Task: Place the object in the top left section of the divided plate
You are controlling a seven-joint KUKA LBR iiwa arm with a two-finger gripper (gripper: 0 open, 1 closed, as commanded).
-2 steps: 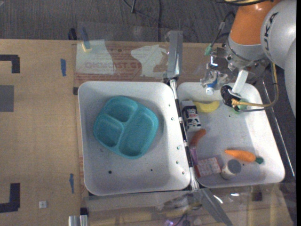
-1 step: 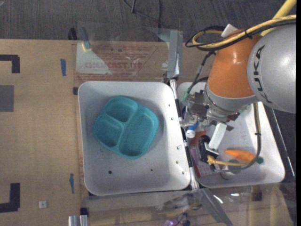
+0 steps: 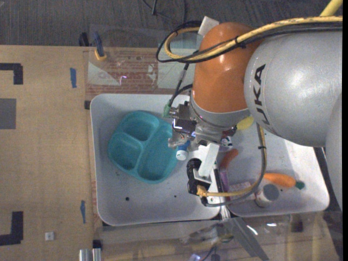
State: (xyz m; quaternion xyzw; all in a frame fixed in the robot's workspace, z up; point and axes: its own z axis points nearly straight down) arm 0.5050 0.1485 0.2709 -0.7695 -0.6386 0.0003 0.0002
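A teal divided plate point(image 3: 140, 145) with three sections lies tilted in the left white bin point(image 3: 109, 189). My gripper point(image 3: 182, 141) hangs over the plate's right edge, under the orange band of the arm point(image 3: 223, 69). The wrist hides most of the gripper. A small blue and white piece point(image 3: 181, 154) shows just beneath it at the plate's rim; I cannot tell whether it is a held object or part of the tool.
The right bin point(image 3: 304, 162) holds an orange carrot point(image 3: 281, 180), a reddish sausage-shaped toy point(image 3: 230, 156), a yellow item point(image 3: 246, 123) partly under the arm, a pale cup point(image 3: 266, 194) and a purple stick point(image 3: 223, 181). The arm body covers the bins' dividing wall.
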